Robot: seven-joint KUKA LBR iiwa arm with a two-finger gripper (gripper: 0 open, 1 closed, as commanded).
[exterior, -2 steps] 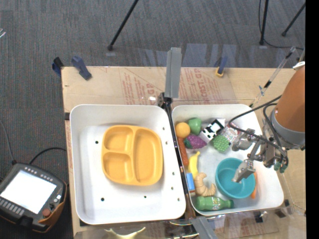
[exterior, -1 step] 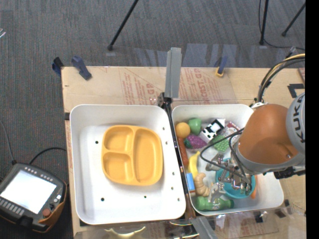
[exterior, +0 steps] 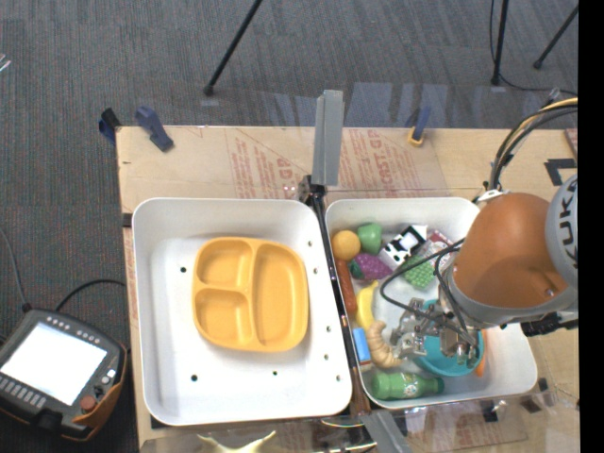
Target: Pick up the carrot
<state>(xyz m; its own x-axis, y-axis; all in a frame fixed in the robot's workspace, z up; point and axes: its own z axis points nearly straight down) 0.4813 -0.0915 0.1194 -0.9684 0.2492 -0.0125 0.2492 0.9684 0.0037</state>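
**Arm low over the crowded right bin**

The arm (exterior: 514, 258) hangs over the right bin (exterior: 514, 385). A yellow divided plate (exterior: 251, 293) lies in the left bin (exterior: 160, 347). The gripper (exterior: 423, 336) sits among toys. The carrot (exterior: 347, 293) lies along that bin's left wall, apart from it.

We see two shallow white plastic bins side by side — the left bin (exterior: 160, 253) bears a yellow three-compartment plastic tray (exterior: 251, 293) near its middle. The right bin (exterior: 514, 371) is crowded with toys. There the metal two-finger gripper (exterior: 427, 333) hangs low, just right of a slim orange carrot (exterior: 347, 289) lying along the bin's left wall. Beyond the carrot sits a yellow round fruit (exterior: 345, 244); nearer us lies a green plastic bottle (exterior: 404, 384), and a teal bowl (exterior: 453, 355) is under the gripper.
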